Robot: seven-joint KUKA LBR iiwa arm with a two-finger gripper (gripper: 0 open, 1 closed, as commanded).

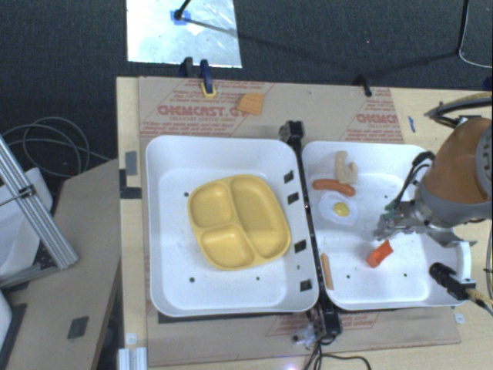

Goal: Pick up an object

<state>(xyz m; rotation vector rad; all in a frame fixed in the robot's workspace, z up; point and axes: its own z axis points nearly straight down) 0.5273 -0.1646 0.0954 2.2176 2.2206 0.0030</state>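
The gripper [387,227] was seen low in the right bin [400,295], at the end of the grey arm [454,179] with its orange band. How far it was opened could not be told — its tip was small and dark, and nothing could be seen held in it.

Just below the gripper, a little toward the front of the bin, a small orange-red piece [379,254] was lying on the white floor. It was very close to the gripper tip, but whether the two were touching could not be told.

A bit to the left of the gripper, a toy fried egg [339,209] was lying flat. Just past the egg, a toy sausage [334,185] was laid on its side, and above that a pale, lumpy piece [344,166] was seen near the back of the bin. Down to the left of the gripper, a thin tan stick [326,271] was laid along the bin's left wall.

Further left, past the wall between the bins, the left bin [166,284] was seen. A yellow tray [239,220] with three parts was set in its middle.

Far off, up and to the left of the gripper, a small tan square [251,103] was lying on the brown board [308,106] behind the bins — well apart from everything else.
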